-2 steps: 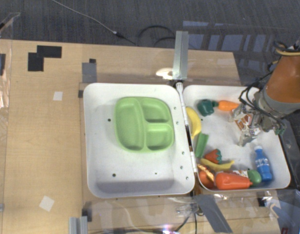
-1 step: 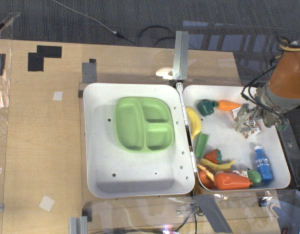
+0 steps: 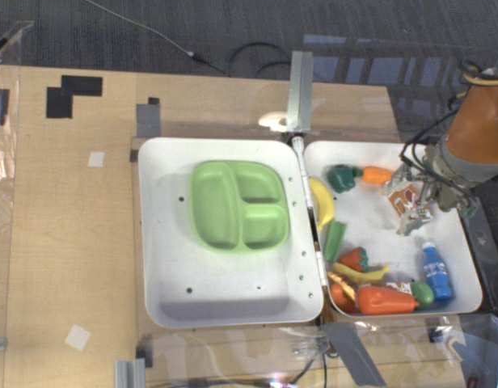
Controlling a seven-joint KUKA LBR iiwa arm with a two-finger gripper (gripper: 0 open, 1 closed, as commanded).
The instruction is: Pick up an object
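My gripper hangs low over the right bin, near its back right, below the grey arm with the orange band. An orange and white packet lies right at the gripper's left side; whether it is held cannot be made out. A blue bottle lies just in front of the gripper. A toy carrot with a dark green top sits to the gripper's left at the back.
The left bin bears a green divided plate. Along the right bin's left wall lie a banana and a green pepper. Its front holds a red pepper, an orange vegetable and other toy food.
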